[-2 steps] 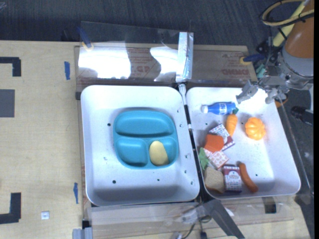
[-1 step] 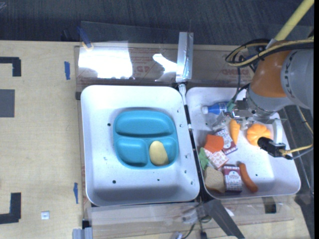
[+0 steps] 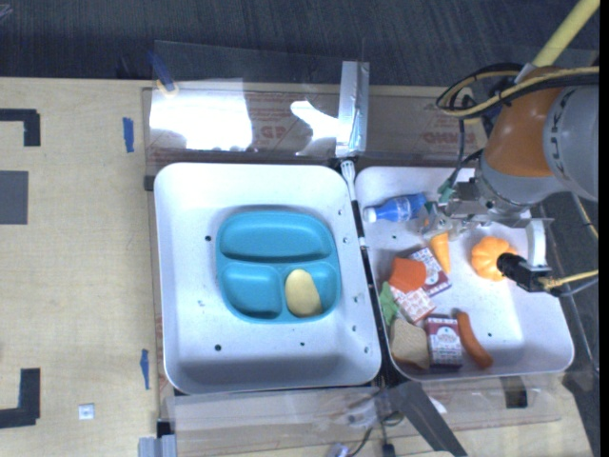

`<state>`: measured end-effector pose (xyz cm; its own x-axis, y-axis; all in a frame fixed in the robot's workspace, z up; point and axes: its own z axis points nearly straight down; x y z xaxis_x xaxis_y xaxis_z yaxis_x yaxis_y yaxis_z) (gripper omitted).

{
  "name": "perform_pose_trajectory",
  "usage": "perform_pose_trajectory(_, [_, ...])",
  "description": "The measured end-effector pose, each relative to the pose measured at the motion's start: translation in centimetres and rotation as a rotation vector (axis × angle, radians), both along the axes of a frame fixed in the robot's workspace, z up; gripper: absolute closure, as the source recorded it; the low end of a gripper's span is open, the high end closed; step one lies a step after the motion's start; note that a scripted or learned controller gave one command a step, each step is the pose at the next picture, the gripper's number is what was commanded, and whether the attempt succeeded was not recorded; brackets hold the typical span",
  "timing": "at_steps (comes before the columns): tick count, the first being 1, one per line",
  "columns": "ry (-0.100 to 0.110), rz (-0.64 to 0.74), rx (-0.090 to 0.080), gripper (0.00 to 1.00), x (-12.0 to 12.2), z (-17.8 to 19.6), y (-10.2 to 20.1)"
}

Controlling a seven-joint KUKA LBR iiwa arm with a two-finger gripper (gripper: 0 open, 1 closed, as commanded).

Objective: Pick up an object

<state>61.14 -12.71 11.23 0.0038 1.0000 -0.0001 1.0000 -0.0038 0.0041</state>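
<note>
Bins: two white bins side by side; the right bin (image 3: 557,346) serves as landmark for all places below.
Arm: grey arm (image 3: 561,141) with orange band reaches over the right bin's far side.
Gripper: gripper (image 3: 455,219) hangs low at the far-left part of the right bin, just above the carrot's top and near the bottle; whether its claw is spread or pinched cannot be told, and nothing is seen held.
Carrot: small orange carrot (image 3: 440,252) stands just under the gripper, left of the bin's middle; likeliest target.
Bottle: clear bottle with blue label (image 3: 395,208) lies at the bin's far-left corner.
Pumpkin: orange pumpkin (image 3: 489,258) sits right of the carrot, near the bin's middle.
Other items: orange block (image 3: 409,274) and small carton (image 3: 415,303) at the left side; red box (image 3: 443,339) and sausage (image 3: 473,340) at the near side.
Left bin: holds a blue tray (image 3: 276,241) with a yellow potato (image 3: 303,292) in its near-right compartment.
Advice: my judgement is to centre the fingers on the carrot alone, come straight down clear of bottle and pumpkin, close firmly on the narrow body, then lift slowly.
Writing: print on the carton and red box is too small to read; faint lettering on the cardboard behind the bins is unreadable.
</note>
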Motion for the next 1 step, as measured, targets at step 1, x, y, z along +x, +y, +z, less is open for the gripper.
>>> perform_pose_trajectory(1, [0.013, -0.032, 0.002, 1.0, 5.4, 7.16, 7.35])
